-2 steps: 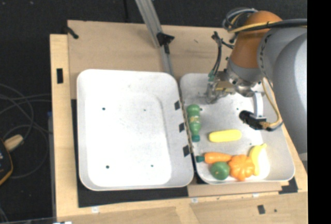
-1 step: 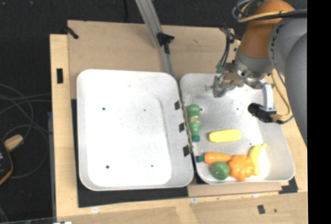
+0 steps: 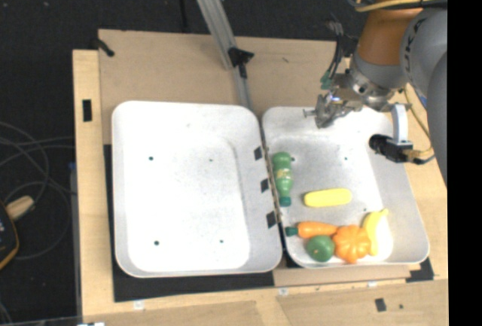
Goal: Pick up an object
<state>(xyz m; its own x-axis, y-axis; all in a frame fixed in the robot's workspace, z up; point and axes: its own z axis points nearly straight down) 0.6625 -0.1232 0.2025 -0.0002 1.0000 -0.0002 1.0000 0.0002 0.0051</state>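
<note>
Toys (image 3: 335,239) crowd my right bin's (image 3: 399,193) near edge while my pincer (image 3: 327,112), its spread beyond telling, hangs far off, so I risk closing on nothing.

pincer (image 3: 325,115) fingers too small to tell apart.

We note a pale wooden bench (image 3: 181,68) on a dark carpeted floor (image 3: 45,1). A grey metal pole (image 3: 211,4) slants up from the bench's far edge. Loose cables (image 3: 30,159) lie on the floor left of the bench.
</note>
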